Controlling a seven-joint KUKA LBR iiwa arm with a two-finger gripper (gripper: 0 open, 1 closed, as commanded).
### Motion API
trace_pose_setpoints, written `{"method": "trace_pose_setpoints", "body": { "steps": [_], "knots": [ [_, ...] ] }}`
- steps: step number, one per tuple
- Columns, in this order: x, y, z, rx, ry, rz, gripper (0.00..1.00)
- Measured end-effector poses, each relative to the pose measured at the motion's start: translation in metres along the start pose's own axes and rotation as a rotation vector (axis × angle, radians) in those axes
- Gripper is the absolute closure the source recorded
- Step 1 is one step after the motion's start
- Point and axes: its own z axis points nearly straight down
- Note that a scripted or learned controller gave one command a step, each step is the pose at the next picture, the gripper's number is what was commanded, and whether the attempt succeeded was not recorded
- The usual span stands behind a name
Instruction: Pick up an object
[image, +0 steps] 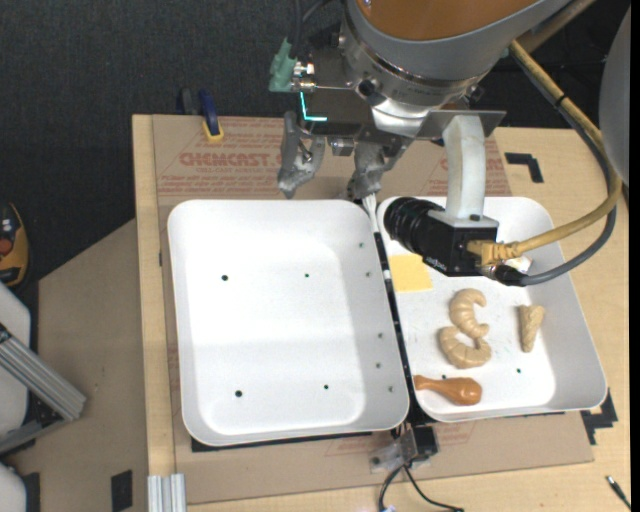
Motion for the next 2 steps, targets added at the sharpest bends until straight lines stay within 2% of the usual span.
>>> {"method": "trace_pose_setpoints", "body": {
  "steps": [1,2],
  "knots": [
    [0.0008,0.0003,-0.011,-0.004,0.002,-0.002,1.0],
    [0.0008,0.0002,-0.0104,-0.003,0.001,-0.001,0.0]
  ]
}}
